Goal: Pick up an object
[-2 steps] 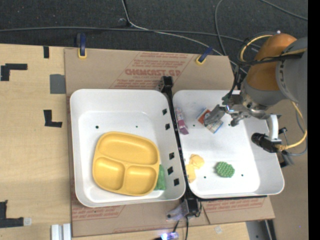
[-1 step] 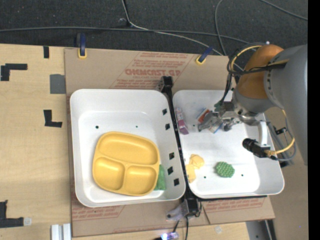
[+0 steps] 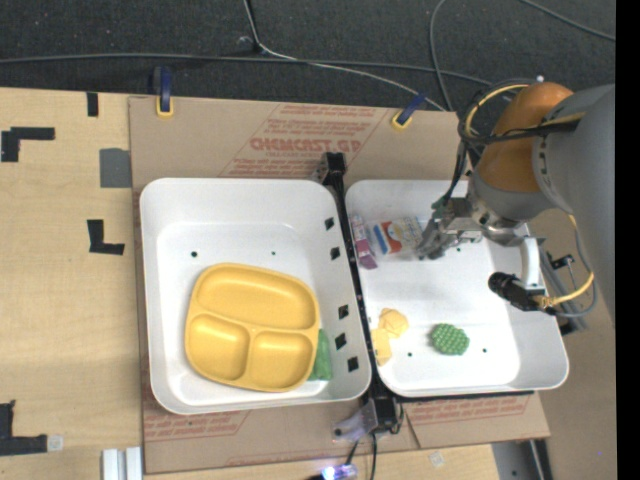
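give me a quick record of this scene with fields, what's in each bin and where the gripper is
left bin: yellow divided tray, green item tucked at its right edge
right bin: small packets near the top left, yellow object by the left wall, green bumpy object
gripper: low over the right bin's upper part, beside the packets
arm: reaches in from the right

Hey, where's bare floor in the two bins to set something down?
Right bin: the middle, between the packets and the green piece. Left bin: the back strip behind the yellow tray. Crowded: the right bin's back by the gripper.
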You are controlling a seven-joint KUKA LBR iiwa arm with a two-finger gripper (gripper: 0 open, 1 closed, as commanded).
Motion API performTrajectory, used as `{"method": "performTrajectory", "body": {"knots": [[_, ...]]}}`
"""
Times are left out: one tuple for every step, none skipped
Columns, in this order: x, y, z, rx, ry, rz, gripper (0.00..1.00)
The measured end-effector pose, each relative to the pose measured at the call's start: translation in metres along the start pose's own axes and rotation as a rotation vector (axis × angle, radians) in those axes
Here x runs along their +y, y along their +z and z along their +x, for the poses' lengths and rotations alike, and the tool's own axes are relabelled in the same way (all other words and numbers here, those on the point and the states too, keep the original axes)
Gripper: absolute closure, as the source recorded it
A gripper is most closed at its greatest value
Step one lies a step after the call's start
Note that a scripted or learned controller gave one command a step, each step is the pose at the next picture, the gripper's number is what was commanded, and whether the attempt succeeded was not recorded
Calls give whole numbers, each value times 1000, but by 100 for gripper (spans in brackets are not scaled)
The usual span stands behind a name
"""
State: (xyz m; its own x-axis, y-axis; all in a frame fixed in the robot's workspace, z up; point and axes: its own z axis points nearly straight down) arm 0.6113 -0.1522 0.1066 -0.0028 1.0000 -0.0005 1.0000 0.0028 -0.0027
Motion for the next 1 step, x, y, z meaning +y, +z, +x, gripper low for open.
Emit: {"method": "performTrajectory", "body": {"knots": [[8, -60, 2, 0, 1, -7, 100]]}}
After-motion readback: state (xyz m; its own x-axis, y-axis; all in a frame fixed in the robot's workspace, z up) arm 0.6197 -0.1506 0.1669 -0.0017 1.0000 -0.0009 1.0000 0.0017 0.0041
